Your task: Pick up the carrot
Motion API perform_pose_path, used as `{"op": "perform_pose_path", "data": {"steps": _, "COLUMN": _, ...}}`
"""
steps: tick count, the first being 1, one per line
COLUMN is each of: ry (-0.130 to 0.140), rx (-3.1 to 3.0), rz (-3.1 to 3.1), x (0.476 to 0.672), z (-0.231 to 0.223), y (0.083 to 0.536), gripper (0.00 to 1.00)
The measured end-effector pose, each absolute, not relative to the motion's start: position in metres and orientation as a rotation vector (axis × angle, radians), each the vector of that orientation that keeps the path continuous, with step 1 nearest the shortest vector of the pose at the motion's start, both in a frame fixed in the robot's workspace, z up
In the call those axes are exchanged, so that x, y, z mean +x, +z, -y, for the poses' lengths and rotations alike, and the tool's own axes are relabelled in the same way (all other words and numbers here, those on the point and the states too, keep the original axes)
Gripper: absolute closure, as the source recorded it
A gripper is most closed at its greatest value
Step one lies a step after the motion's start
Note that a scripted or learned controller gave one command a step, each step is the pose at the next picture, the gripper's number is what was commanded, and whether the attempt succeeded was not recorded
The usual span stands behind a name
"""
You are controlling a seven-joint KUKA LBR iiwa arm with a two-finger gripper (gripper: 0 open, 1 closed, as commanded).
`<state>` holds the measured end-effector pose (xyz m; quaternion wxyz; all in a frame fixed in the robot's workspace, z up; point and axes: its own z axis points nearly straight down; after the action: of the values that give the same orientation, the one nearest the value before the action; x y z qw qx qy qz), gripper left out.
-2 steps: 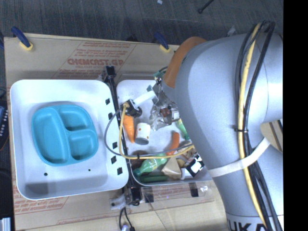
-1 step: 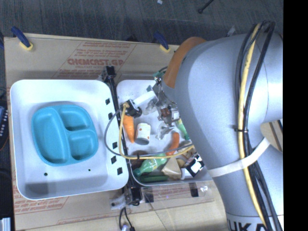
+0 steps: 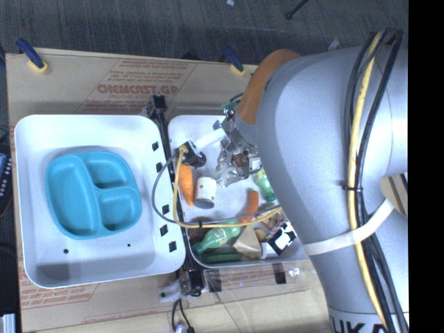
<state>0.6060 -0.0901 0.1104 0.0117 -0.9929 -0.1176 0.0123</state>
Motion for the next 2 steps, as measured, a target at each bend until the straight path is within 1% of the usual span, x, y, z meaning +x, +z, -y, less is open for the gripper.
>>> {"op": "perform_pose_path", "data": {"steps": 1, "ry": 0.000, "rx": -3.117, "rz": 0.341, "x": 0.564, "z": 0.025, "y": 0.225, "gripper": 1.00}}
{"op": "perform_pose_path", "data": {"steps": 2, "ry": 0.017, "rx": -3.109, "rz": 0.412, "x": 0.540, "z": -0.056, "y": 0.223, "gripper": 1.00}}
